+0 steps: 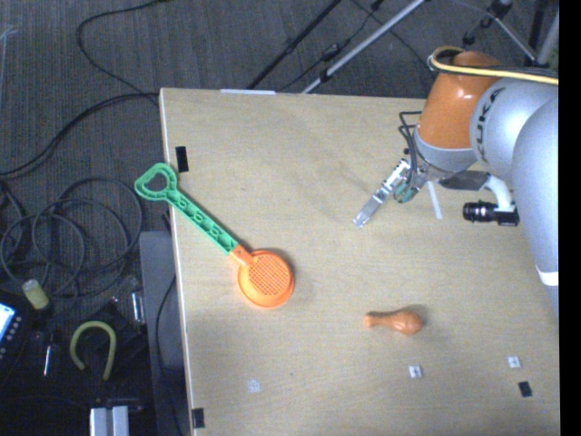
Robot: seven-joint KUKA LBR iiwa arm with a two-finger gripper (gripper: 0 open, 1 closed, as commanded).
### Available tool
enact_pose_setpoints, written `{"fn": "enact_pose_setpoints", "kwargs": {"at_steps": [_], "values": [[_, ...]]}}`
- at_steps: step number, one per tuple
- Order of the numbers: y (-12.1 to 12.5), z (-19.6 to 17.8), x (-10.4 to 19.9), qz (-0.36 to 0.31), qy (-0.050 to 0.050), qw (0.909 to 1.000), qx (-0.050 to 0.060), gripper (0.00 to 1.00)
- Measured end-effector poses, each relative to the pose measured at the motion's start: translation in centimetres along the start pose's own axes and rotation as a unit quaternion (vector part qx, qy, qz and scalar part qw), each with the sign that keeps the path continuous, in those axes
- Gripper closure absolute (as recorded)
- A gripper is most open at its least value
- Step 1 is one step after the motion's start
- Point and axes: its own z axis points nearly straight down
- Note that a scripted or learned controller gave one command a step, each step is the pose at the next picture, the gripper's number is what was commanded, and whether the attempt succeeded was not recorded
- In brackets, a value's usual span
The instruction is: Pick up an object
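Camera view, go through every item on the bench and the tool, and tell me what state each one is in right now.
Strainer: lying flat on the bench, green handle pointing to the upper left, orange mesh head at the lower right.
Toy drumstick: lying on its side, untouched, thick end to the right.
Tool: hanging above bare bench, holding nothing, apart from both items; open or shut cannot be told.

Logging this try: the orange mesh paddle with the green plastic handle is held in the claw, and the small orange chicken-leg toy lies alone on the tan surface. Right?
Not quite. The camera view shows the orange mesh paddle with the green plastic handle lying on the tan surface, apart from the claw. The small orange chicken-leg toy does lie alone.
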Motion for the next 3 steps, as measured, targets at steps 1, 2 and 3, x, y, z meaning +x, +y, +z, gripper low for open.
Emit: {"fn": "enact_pose_setpoints", "kwargs": {"at_steps": [1,2,3], "values": [[-1.4,-2.0,-0.6,-0.013,-0.001,0.9999,0.0,0.0],[-5.2,-4.5,-4.0,0.032,0.0,0.9995,-0.001,0.0],[-3.1,-2.6,-2.7,-0.007,0.0,1.0,0.001,0.0]]}}
